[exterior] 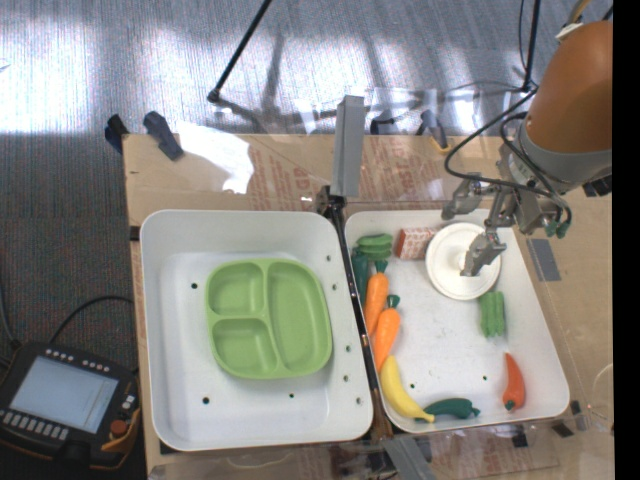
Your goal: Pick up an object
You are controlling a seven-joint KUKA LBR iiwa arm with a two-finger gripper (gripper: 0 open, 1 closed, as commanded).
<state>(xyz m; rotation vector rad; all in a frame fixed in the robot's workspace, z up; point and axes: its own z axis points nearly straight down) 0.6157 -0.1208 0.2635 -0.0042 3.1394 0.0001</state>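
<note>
The hand (pixel 480 259) hovers over the white plate (pixel 452 268) (holding nothing).

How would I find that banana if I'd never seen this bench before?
Start at the right-hand white bin, the one full of toy food. Go to its near left corner, below the two orange carrots lined up along the left wall. The banana lies there, its tip by a dark green pepper; it is the only yellow thing.
</note>
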